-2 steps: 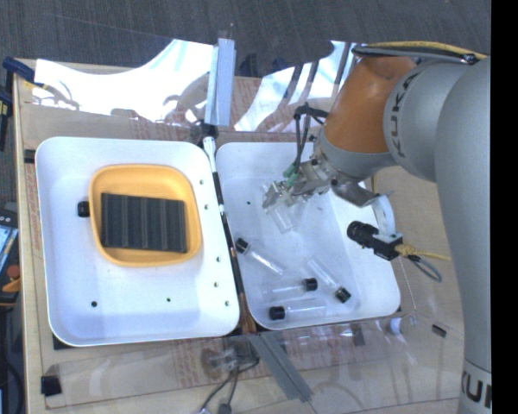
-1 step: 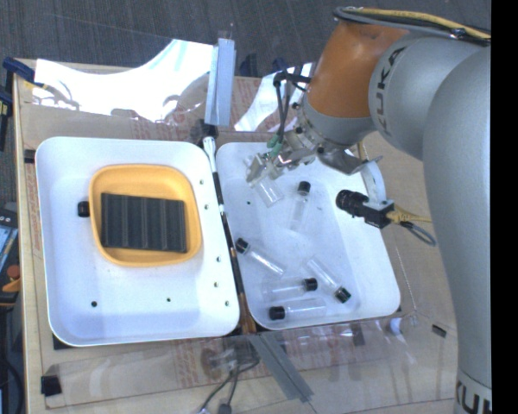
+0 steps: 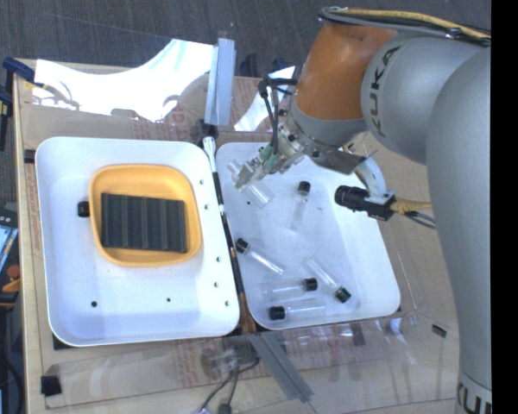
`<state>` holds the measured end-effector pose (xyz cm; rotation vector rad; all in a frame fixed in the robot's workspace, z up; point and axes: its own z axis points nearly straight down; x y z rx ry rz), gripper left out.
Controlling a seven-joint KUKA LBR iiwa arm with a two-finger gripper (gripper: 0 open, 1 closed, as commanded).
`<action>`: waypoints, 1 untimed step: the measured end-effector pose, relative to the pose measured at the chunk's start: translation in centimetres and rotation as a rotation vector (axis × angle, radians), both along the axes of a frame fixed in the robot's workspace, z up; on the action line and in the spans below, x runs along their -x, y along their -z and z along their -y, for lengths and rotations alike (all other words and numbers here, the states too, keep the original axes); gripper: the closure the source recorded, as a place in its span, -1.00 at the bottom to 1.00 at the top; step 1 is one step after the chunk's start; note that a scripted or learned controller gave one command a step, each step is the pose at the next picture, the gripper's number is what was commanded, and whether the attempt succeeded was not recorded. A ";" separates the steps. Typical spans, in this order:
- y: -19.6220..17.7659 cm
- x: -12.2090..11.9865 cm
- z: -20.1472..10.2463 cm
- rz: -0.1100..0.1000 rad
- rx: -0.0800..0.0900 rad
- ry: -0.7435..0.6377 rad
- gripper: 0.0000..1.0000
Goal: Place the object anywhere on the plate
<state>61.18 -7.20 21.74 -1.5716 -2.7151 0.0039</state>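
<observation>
The gripper (image 3: 244, 176) is seen low over the far left corner of the right bin (image 3: 371, 266); what its grip is doing cannot be told. Clear vials with black caps (image 3: 304, 286) are scattered across that bin's floor. The yellow plate (image 3: 144, 216), carrying a dark ridged insert, is set in the left bin (image 3: 129, 317), beside the right bin.

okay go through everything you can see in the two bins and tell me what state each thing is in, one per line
Yellow plate: flat in the left bin, a dark ribbed insert in its middle, no vial on it.
Left bin: holds the plate.
Right bin: holds several clear vials.
Vials: lying on their sides, scattered, black caps on.
Gripper: low over the right bin's far left corner, right beside a vial lying there.
</observation>
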 end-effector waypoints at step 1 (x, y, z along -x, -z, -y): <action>0.0 0.0 0.0 0.000 0.000 0.000 -1.00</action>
